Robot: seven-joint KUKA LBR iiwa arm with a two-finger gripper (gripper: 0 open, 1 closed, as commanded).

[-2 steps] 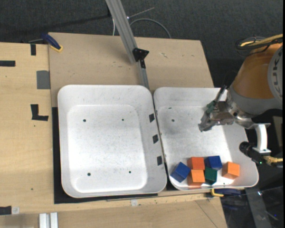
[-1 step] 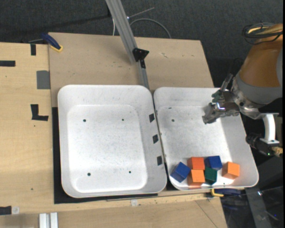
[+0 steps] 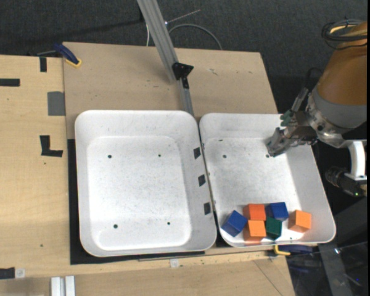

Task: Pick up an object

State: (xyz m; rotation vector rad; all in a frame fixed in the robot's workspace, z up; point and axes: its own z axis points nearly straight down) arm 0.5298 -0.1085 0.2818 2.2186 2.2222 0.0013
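Grey KUKA arm with the orange band [image 3: 342, 82] comes in from the right, its two-finger gripper [image 3: 276, 144] hanging over the upper right part of the shallow white right-hand bin [image 3: 234, 128], near that bin's far rim. Gripper too small and dark to read: cannot tell how it is set, and nothing visibly held in it. The candidates are all clustered at the near edge of the right bin, well apart from the gripper: a blue block [image 3: 234, 222] at the left of the cluster, tilted; an orange block [image 3: 256, 211] and another orange block [image 3: 256, 228] just in front of it, touching or nearly so; a blue block at the back [image 3: 278, 210]; a dark green block [image 3: 273, 227] beside it; a lone orange block [image 3: 301, 220] on the right, slightly apart from the rest. The shallow white left-hand bin [image 3: 89, 165] sits alongside, with a slanted grey metal pole [image 3: 160, 29] crossing above the bench. Step, as I judge it: approach, no grasp yet. Next move needs the gripper brought toward the near edge and down over one block; the lone orange one or the tilted blue one looks easiest since neighbours crowd the middle pieces. Risk: bin wall close by, fingers may clip it or nudge adjacent blocks.
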